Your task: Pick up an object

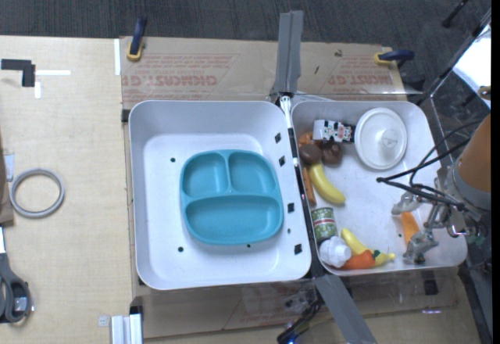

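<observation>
Orange and stiff-looking, a small carrot-like piece [408, 227] lies in the right bin [367, 213], near its right wall, and it is the object closest to the gripper [422, 245]. The gripper sits just beside and slightly nearer than this piece, low over the bin floor; its metal parts blur together with cables, so I cannot tell how it is set. The piece is probably light hard plastic, smooth and a little slippery, best pinched across its narrow width near the middle. Further left in the same bin, along the wall shared with the left bin, lie a yellow banana [326, 184], a brown lump [320, 153] at its far end, and a green-labelled can [323, 220] at its near end. At the near left corner a white round item [334, 252], a second banana [353, 241] and another carrot [361, 260] touch in a cluster that would be awkward to separate. A white bowl [381, 137] rests at the far side, with a small black-and-white toy [333, 130] to its left. The left bin [156, 202] holds a blue divided plate [231, 198]. The arm is cut off at the right edge, showing little beyond an orange patch, and the orange piece's near end is partly hidden by the gripper's parts.
</observation>
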`<action>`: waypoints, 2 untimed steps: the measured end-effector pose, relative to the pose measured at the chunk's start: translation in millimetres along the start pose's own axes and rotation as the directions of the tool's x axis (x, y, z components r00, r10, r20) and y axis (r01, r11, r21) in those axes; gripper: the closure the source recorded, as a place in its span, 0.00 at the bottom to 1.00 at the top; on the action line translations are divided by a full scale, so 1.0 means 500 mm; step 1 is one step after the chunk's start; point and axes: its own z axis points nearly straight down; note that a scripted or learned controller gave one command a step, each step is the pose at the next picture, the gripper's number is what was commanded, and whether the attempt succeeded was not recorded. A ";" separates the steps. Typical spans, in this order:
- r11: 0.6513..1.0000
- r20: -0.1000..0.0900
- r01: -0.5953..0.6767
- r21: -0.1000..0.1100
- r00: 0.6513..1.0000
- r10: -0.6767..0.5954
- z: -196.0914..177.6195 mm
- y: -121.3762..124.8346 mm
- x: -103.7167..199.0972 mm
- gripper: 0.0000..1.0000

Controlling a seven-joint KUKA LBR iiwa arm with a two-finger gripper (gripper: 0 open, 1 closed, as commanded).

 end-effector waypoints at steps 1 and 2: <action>0.995 0.000 0.098 0.000 0.995 -0.098 0.000 0.048 0.001 0.00; 0.959 0.004 0.282 0.001 0.959 -0.282 -0.001 0.034 -0.126 0.00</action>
